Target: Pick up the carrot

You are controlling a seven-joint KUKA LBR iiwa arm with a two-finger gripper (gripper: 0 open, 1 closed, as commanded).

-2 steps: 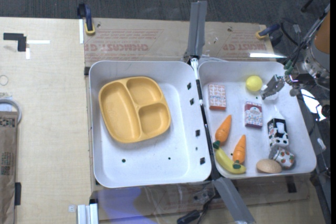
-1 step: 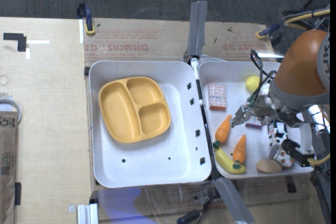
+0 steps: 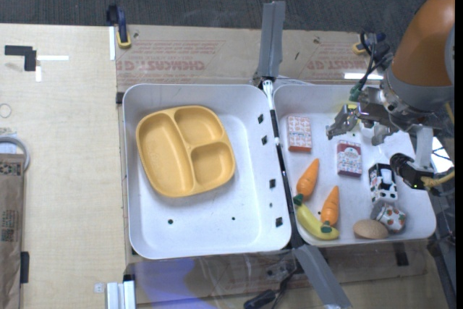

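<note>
Jaws spread, nothing between them; gripper [image 3: 359,124] hangs above your nearer carrot [image 3: 307,178], which lies down-left, long axis leaning toward the jaws.

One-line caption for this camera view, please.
Claw above right bin, two carrots lying near banana; yellow plate in left bin.

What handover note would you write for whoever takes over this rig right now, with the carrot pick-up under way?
Gripper: over the back of the right white bin, above the toys, nothing between its fingers.
Carrots: two orange plastic carrots lie in the right bin, one near the divider, one beside the yellow toy banana.
Left white bin: holds the yellow divided plate.
Done: no carrot lifted.
Left: descend on a carrot, grip, lift.
</note>
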